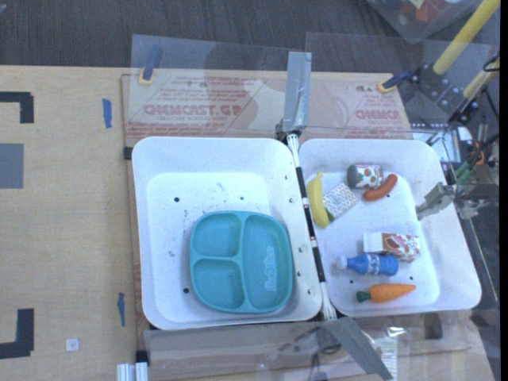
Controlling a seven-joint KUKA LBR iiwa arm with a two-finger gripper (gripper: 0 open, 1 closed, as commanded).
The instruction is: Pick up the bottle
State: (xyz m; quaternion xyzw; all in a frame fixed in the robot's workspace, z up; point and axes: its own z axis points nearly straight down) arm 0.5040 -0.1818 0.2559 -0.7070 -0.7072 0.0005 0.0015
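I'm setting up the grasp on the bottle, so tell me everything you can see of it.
The bottle is small, with a blue body, a white neck and cap end, and looks like plastic. It lies on its side in the right bin, cap pointing toward the divider between the bins. A white and red carton lies just behind it, close or touching; an orange carrot lies just in front, slightly apart. Nothing grips it.

"CHEMCAST GP" on the clear sheet [198, 101] (mirrored)
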